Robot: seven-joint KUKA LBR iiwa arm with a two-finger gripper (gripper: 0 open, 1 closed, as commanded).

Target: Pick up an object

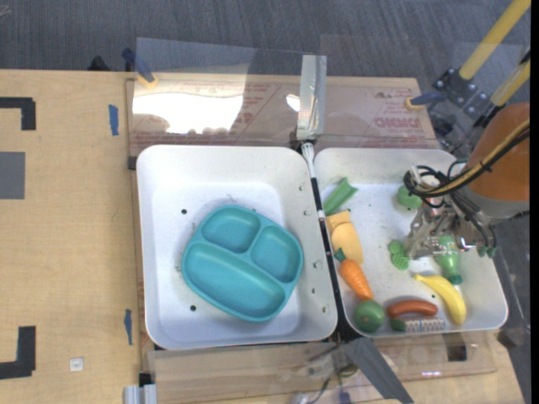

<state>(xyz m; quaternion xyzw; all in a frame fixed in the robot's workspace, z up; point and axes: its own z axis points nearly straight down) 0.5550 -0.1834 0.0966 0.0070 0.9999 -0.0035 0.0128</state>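
My gripper (431, 241) is low over the right part of the right bin (379, 165), among several toy foods. Just left of it lies a small green piece (398, 254), and another green piece (451, 268) lies at its lower right. A yellow banana (447, 296) rests below it. Behind the gripper's cables a green leafy piece (409, 197) sits nearer the bin's far wall. Whether anything is inside the gripper is hidden by its body.
Along the right bin's left side lie a green pod (339, 196), a yellow corn piece (345, 237), a carrot (355, 278) and a round green fruit (368, 314). A red sausage (411, 308) lies at the front. The left bin (160, 225) holds a teal divided plate (242, 262).
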